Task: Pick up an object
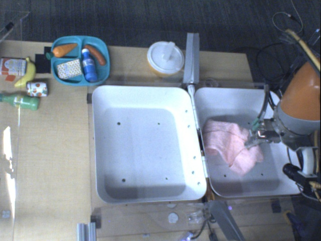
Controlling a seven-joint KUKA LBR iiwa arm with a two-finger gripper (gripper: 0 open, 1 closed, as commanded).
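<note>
A crumpled pink cloth point(228, 143) lies in the right bin point(235, 100), toward its left and middle. My gripper point(253, 137) reaches in from the right and hangs at the cloth's right edge, low over the fabric. Whether it touches the cloth is unclear. The arm's orange band point(302, 92) sits above the wrist at the right edge of the view.
The left bin point(143, 144) stands beside the right one, a metal divider point(191, 59) running up between them. On the bench behind sit a blue tray with toy food point(80, 60), a white lidded cup point(165, 57), a banana point(25, 73) and small toys at far left.
</note>
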